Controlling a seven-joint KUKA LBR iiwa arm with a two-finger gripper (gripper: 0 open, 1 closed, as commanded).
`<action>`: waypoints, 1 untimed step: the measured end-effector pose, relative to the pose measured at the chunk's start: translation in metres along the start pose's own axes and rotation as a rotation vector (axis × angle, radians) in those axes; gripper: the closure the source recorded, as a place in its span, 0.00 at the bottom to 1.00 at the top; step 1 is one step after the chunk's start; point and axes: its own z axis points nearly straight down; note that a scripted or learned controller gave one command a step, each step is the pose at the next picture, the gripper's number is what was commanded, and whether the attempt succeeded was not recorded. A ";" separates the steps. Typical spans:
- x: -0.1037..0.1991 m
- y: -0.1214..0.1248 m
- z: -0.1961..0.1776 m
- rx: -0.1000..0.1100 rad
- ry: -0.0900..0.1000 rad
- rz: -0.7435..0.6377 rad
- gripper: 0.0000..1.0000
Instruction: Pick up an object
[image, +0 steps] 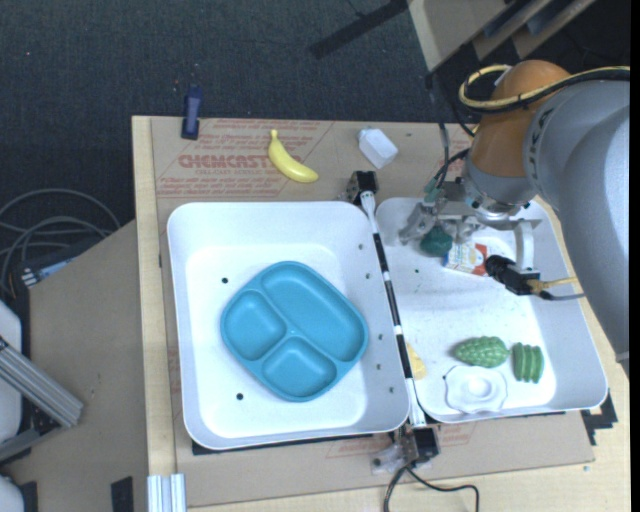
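Observation:
My gripper (440, 222) is low over the far left corner of the right bin (570, 330), under the orange wrist band. A small teal object (436, 241) lies right beneath it, touching or nearly touching it; whether it is held is hidden. A white packet with red print (466, 258) lies just to the right of the teal object. Near the front of this bin are a bumpy green object (481, 351), a dark green ribbed object (527, 361) and a white round piece (473, 391).
The left bin (195, 250) holds a blue divided plate (291, 328). On the bench behind the bins lie a yellow banana (290, 160), a white block (378, 147) and a small blue item (191, 110). The grey arm (590, 170) covers the right bin's far right side.

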 end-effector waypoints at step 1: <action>-0.001 0.001 -0.011 -0.004 -0.004 -0.001 1.00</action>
